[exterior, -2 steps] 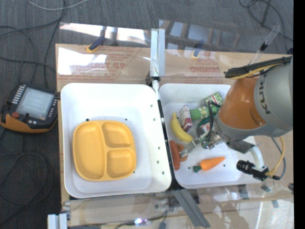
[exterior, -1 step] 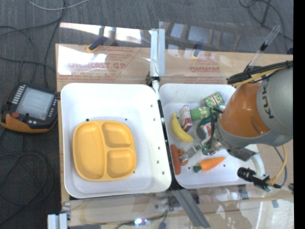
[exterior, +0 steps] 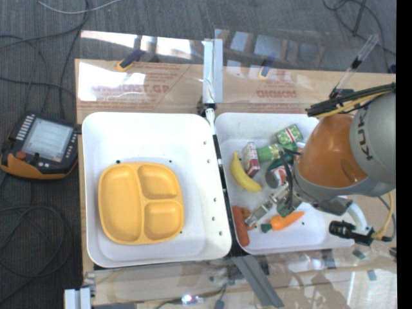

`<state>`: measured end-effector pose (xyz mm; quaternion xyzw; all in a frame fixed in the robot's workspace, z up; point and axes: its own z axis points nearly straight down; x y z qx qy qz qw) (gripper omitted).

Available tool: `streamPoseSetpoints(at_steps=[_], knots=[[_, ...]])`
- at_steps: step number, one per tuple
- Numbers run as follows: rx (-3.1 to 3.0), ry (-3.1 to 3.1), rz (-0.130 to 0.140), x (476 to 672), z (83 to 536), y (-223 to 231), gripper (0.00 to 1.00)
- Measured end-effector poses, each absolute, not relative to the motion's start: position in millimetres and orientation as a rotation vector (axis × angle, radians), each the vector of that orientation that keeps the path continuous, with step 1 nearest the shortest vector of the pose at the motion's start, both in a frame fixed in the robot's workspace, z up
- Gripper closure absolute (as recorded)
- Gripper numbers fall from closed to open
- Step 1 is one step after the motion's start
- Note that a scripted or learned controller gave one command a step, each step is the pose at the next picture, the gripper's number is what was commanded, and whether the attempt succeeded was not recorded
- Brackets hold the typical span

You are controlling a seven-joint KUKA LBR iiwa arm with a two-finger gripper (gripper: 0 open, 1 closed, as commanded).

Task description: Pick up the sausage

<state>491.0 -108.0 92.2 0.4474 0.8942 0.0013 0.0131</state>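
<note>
The reddish-brown sausage [exterior: 240, 224] lies at the front-left corner of the right white bin [exterior: 315, 238]. The metal claw [exterior: 257, 220] hangs just beside it; whether released or clenched cannot be told.

Risk: the adjacent bin wall may block one side, and the orange carrot [exterior: 285, 221] nearby may be caught instead.

Count: one sausage, one carrot, one yellow banana [exterior: 244, 176], one yellow divided plate [exterior: 140, 202].

The gripper [exterior: 257, 217] hangs low in the right bin [exterior: 225, 172], the sausage [exterior: 240, 225] just at its nine o'clock, a carrot [exterior: 286, 221] at three, a banana [exterior: 244, 174] toward twelve.
</note>
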Motion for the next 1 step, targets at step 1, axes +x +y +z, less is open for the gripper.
streamPoseSetpoints(at_steps=[1], knots=[[1.42, 2.788, 0.003, 539.9, 91.5, -109.3, 0.0]])
